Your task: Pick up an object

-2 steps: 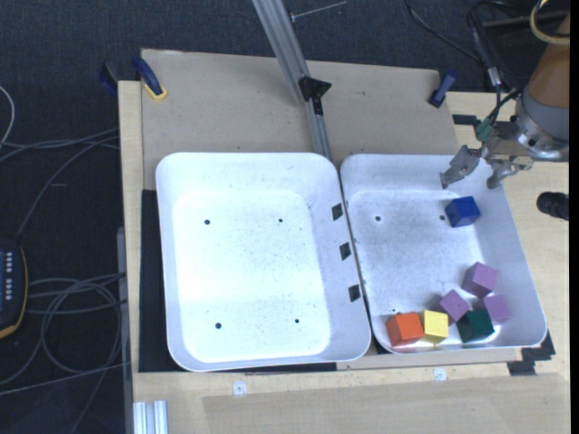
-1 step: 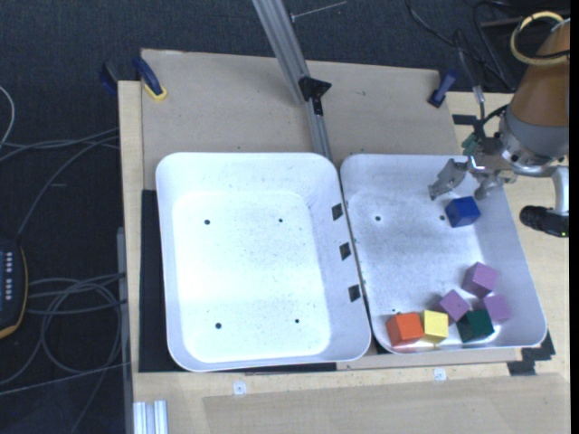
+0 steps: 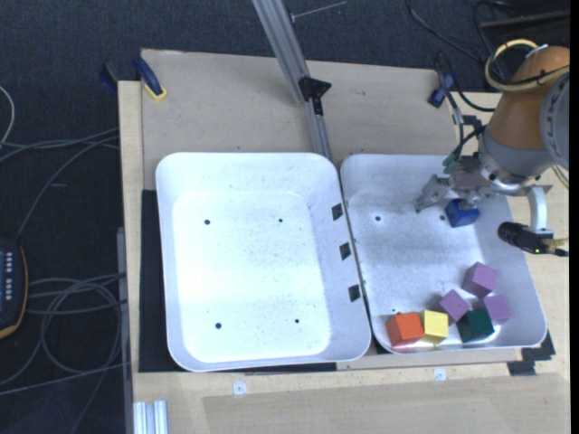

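Gripper (image 3: 450, 197) above right bin's (image 3: 398, 251) far end, fingers spread, blue block (image 3: 461, 212) just beside them, not clamped. Other blocks (image 3: 448, 315) crowd near-right corner. Left bin (image 3: 181, 242) wide open.

metal pole (image 3: 288, 52), blue clamps (image 3: 150, 78), floor cables (image 3: 54, 292)

Grey arm (image 3: 523, 147), orange wrist band, black cables, metal pincer (image 3: 441, 191)
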Robot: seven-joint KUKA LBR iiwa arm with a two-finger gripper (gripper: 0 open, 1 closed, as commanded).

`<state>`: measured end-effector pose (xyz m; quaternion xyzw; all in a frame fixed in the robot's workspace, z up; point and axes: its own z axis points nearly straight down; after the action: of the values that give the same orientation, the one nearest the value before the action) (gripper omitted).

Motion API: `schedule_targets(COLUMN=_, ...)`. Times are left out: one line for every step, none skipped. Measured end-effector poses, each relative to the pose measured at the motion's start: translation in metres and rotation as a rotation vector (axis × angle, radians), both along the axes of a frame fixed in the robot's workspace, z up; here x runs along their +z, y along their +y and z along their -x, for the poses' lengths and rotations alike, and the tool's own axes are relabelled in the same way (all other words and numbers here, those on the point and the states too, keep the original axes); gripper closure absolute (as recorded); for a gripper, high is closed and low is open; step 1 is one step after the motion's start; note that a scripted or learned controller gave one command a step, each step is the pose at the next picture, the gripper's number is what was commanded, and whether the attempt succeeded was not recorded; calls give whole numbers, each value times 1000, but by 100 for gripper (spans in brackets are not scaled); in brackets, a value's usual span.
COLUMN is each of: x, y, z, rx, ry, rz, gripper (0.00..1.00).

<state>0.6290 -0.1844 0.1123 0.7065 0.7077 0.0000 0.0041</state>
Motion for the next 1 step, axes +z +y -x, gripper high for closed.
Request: schedule_targets(x=15, y=0, z=-2, rx=-1, ry=-9, rz=1, gripper=100)
